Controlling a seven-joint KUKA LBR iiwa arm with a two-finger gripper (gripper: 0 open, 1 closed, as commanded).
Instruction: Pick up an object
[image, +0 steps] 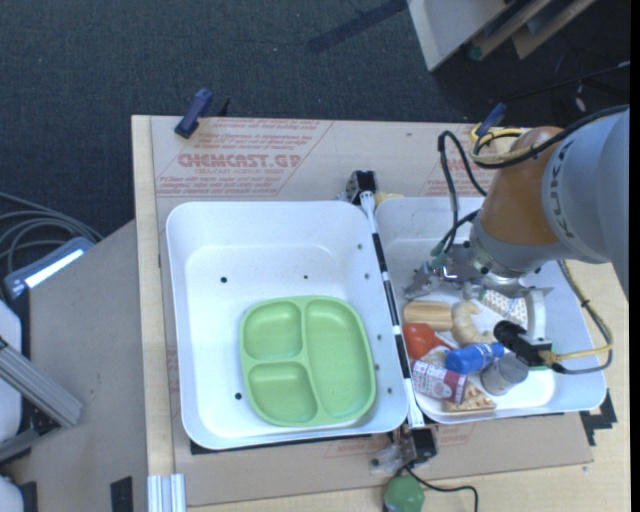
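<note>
Dark carpet surrounds the bench; the arm (560, 190) hangs over the right bin (420, 225) of clutter, gripper (470, 275) buried, grip impossible to tell. Green tray (305, 360) sits left.

1. The grey arm (585, 190) is reaching in from the right, its orange band (515, 205) hanging over the right bin (400, 225).
2. The gripper (452, 268) is sitting low among that bin's clutter.
3. A blue bottle (472, 357), a red piece (422, 338) and a tan roll (430, 314) are lying close together there.
4. A green divided plate (305, 360) is resting in the left bin (200, 260).
</note>
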